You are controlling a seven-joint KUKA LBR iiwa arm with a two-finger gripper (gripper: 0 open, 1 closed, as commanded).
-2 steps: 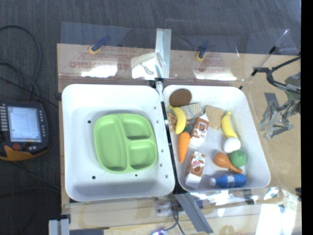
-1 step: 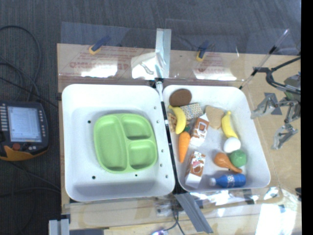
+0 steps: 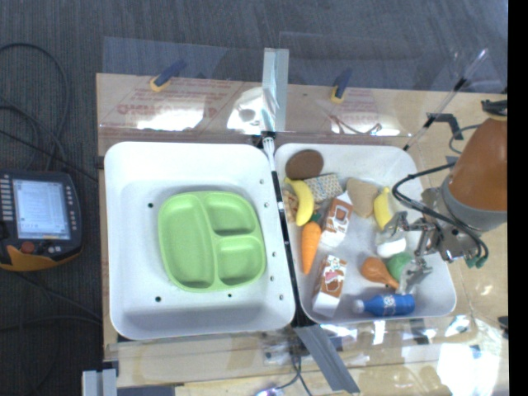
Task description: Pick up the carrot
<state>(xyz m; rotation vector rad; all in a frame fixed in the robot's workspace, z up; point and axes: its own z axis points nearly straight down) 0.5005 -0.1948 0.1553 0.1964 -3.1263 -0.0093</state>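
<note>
Two white bins (image 3: 124, 221) sat side by side on our bench. Our carrot (image 3: 309, 246) lay in the right bin, beside a banana (image 3: 301, 200). Our tool (image 3: 417, 258) hovered well apart; we couldn't tell its grip.

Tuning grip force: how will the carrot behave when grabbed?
The carrot looks like a smooth, rigid toy, so probably stiff and light. Its tapered, rounded body may slip or roll. A banana and cartons crowd it, so neighbours may shift.
</note>
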